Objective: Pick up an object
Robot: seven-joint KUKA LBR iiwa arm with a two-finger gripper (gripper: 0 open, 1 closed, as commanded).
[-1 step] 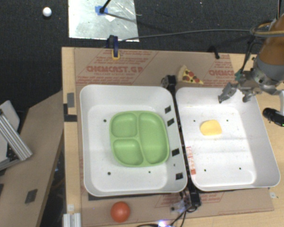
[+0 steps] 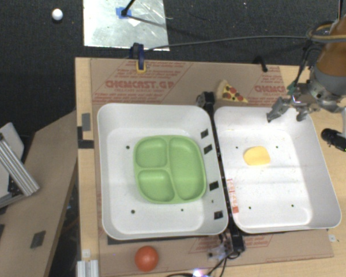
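The arm's two-finger gripper (image 2: 286,112) hung at the upper right of the frame, over the far rim of the right-hand shallow white bin (image 2: 311,172), with its two fingers spread apart and nothing between them. Judged as the approach step: no grasp had been made, and the pick was not yet begun. The likeliest target was the small, flat, pale yellow rounded piece (image 2: 257,156) lying alone on the floor of the right bin, left of that bin's centre, below and to the left of the gripper and well apart from it. The next move would call for travel toward frame centre, then a descent with the fingers straddling the piece. The piece looked low and smooth, soft-edged, with little height to grip; a risk of the fingers sliding over it was noted. The left-hand white bin (image 2: 112,154) held a light green plastic tray with three compartments (image 2: 169,169), roughly central. A red-orange ball (image 2: 146,258) sat on the bench at the lower edge of the frame, outside both bins.
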